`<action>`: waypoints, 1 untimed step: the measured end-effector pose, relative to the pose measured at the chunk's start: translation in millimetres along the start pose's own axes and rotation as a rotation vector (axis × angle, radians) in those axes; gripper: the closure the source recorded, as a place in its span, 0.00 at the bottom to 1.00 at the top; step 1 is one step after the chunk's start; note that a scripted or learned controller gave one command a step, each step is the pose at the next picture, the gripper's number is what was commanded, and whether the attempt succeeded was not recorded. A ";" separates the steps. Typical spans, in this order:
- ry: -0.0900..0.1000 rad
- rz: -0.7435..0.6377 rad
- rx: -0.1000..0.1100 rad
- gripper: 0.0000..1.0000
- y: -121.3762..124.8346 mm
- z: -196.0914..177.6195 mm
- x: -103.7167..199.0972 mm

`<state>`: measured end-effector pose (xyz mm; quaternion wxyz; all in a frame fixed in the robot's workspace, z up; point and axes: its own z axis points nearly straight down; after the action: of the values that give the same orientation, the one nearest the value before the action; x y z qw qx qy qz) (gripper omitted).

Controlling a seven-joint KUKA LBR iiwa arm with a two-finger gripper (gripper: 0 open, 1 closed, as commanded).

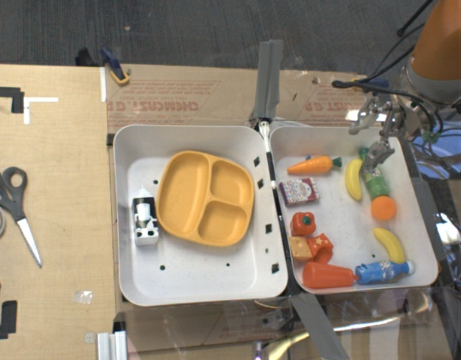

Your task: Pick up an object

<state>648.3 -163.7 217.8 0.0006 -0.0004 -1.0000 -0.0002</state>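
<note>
Wooden bench (50, 223), two white bins (129, 276), one yellow plate (206, 198), two bananas (354, 179), end effector (378, 154) state unclear

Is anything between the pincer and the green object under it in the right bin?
Nothing visible does. The pincer hangs right above the green object, which is flanked by a yellow banana on the view's left and an orange ball just below.

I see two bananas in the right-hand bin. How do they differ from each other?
The upper banana lies nearly straight up and down in the picture, close to the end effector; the lower banana lies slanted, just above the blue bottle. The upper one looks paler and greener, the lower a deeper yellow. Both are small, curved and lying flat in the same bin.
</note>
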 end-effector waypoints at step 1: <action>-0.003 0.124 0.000 0.00 -28.7 127.4 31.6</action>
<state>616.5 -192.3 90.4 -0.0010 -0.0622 -0.9981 0.0001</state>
